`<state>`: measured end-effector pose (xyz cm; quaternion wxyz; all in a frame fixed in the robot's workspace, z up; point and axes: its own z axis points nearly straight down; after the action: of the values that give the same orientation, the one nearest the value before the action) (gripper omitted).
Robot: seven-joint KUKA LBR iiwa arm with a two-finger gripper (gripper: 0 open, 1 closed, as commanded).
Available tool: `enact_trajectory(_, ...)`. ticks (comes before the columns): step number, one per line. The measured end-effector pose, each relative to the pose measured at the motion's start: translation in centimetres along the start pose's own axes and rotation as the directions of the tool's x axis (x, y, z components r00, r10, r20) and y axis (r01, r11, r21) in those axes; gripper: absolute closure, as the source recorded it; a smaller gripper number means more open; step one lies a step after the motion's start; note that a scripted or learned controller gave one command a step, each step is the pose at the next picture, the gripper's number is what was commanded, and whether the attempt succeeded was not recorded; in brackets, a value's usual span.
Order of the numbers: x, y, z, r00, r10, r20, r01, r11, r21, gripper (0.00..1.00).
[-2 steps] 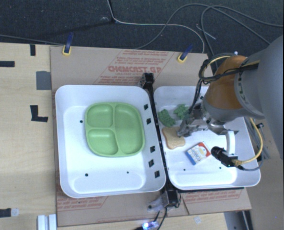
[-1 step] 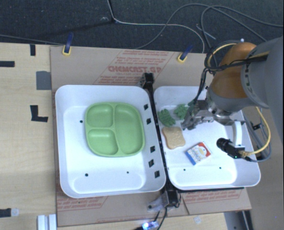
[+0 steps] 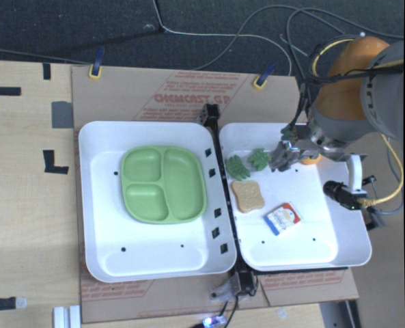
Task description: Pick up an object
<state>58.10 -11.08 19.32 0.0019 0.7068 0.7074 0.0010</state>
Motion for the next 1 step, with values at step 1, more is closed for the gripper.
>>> enact_trajectory(1,0.00,0.08,-3.29,1.000,0.000,-0.001,0.000,1.000,0.002,1.00)
